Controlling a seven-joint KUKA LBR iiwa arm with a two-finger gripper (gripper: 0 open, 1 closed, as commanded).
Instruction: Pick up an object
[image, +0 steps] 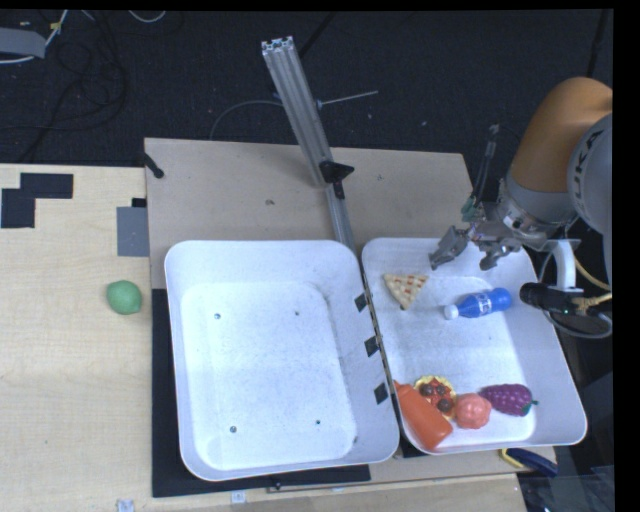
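Tool is hovering spread open, gripping nothing. Triangular tan pizza-slice toy is lying just beside it, toward the bin divider.

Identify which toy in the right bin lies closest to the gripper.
The pizza slice: it lies just below-left of the open gripper; the bottle is slightly farther, and the grapes lie far off.

The grey arm reaches in from the right, its gripper apparently spread open and angled downward.
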